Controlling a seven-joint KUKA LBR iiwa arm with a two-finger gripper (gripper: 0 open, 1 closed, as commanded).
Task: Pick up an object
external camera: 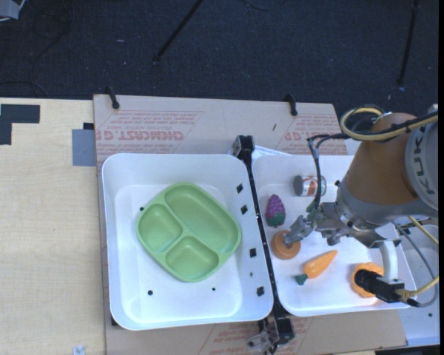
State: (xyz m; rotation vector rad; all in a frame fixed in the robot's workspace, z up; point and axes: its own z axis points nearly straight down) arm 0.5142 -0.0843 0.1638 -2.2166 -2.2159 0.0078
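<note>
From above, the gripper (296,233) hangs low in the right bin (333,308), its tip just over a round orange toy (285,247); whether it is spread or pressed together I cannot tell, and nothing shows held in it; the toy sits on the bin floor, so the pick looks not yet done. Just beside lie a purple toy (275,210) and a toy carrot (318,264); a green divided plate (189,231) rests in the left bin (126,198). What is left, by my judgement: closing on something and lifting.
</note>
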